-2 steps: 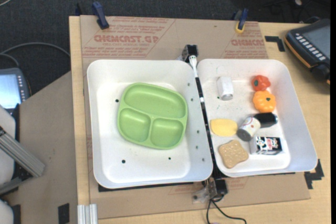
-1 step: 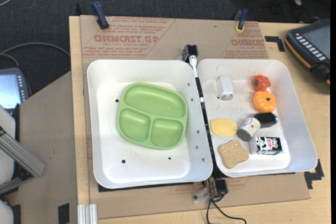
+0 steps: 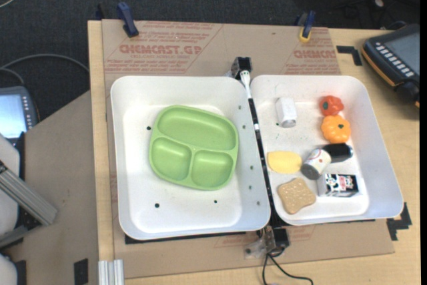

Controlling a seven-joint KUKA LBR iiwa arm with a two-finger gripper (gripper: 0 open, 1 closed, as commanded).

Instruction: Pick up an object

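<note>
Orange toy pumpkin (image 3: 335, 129), near the right bin's (image 3: 380, 143) far-right corner, looks light and rigid (perhaps slippery); grip across its round sides. Your hand's state: cannot tell.

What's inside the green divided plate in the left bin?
Nothing visible: all three compartments of the green plate show bare green. It lies flat in the left bin, so the bin floor under it is covered and cannot be checked.

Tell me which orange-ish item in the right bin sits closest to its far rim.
The small red-orange tomato; the orange pumpkin sits just below it.
</note>
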